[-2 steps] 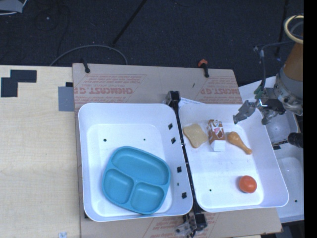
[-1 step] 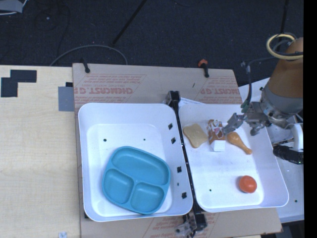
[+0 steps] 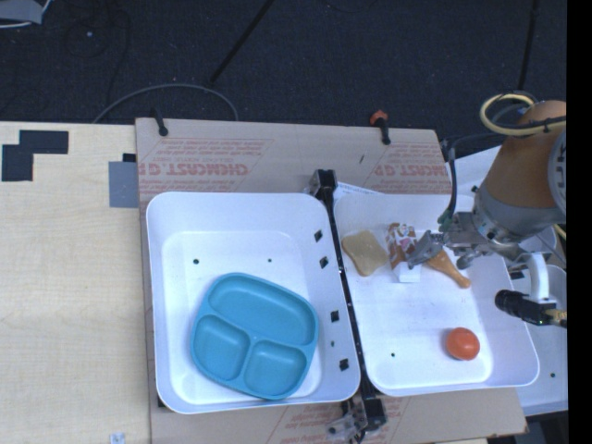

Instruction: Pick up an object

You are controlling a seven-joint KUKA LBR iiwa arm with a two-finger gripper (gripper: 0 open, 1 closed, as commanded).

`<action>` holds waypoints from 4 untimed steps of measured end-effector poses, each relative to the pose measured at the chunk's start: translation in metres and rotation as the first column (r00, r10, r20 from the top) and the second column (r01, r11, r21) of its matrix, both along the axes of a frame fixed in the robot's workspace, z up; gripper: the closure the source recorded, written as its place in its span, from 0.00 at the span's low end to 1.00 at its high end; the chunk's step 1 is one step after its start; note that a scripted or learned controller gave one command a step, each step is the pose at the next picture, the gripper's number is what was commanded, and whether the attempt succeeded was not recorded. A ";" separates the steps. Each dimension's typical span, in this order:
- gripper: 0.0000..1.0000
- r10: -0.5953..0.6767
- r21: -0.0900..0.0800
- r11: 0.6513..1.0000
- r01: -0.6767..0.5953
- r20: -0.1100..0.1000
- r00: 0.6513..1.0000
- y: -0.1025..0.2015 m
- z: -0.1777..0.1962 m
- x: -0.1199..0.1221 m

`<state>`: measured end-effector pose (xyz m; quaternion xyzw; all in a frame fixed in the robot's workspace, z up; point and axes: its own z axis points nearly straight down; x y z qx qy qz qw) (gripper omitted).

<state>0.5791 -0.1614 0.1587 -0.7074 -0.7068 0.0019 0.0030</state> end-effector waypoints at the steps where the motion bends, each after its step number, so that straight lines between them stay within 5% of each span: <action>1: 0.00 0.001 0.001 1.000 -0.001 -0.001 1.000 0.002 -0.057 0.008; 2: 1.00 -0.002 0.000 1.000 0.002 0.002 1.000 0.001 -0.044 0.009; 4: 1.00 -0.002 -0.002 1.000 0.002 0.009 1.000 -0.003 0.063 0.010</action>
